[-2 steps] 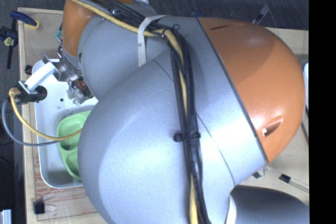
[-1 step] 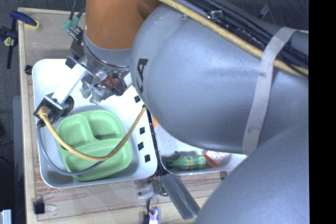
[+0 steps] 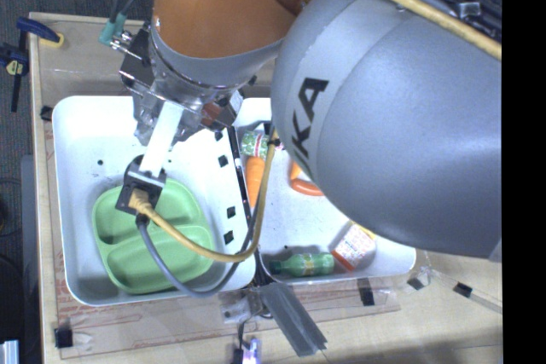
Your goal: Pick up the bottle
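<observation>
The bottle (image 3: 300, 263) is green with a pale label and lies on its side along the near wall of the right bin (image 3: 388, 262). My gripper (image 3: 162, 119) hangs over the far part of the left bin (image 3: 72, 132), just beyond a green divided plate (image 3: 166, 247). It is well left of the bottle and nothing shows in it. The big grey arm covers most of the right bin.
In the right bin an orange carrot-shaped piece (image 3: 254, 176) lies by the dividing wall, with a small green-labelled item (image 3: 251, 141) beyond it. Another orange thing (image 3: 302, 182) peeks from under the arm. An orange and white box (image 3: 354, 245) sits right of the bottle.
</observation>
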Controlling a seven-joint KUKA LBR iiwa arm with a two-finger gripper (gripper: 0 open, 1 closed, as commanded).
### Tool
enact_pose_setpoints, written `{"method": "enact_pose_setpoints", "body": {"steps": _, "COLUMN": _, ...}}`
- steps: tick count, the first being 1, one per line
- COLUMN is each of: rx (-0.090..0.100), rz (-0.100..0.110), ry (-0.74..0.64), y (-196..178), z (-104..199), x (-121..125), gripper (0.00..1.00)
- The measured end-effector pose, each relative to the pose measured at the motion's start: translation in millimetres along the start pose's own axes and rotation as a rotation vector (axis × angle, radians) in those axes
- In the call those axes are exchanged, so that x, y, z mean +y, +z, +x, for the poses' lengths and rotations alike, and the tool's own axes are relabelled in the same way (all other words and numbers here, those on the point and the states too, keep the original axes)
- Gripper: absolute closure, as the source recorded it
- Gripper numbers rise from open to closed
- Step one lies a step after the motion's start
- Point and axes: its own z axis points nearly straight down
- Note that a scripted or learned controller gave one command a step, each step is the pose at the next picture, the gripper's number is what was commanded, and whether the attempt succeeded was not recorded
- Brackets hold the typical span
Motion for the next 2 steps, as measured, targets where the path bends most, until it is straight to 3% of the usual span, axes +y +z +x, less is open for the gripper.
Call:
{"method": "enact_pose_setpoints", "body": {"steps": 1, "rx": -0.003, "rz": 0.002, "ry": -0.01, "y": -9, "z": 3, "x": -2, "gripper": 1.0}}
{"method": "enact_pose_setpoints", "body": {"steps": 2, "rx": -0.006, "rz": 0.004, "ry": 0.045, "y": 112, "z": 3, "x": 7, "gripper": 1.0}}
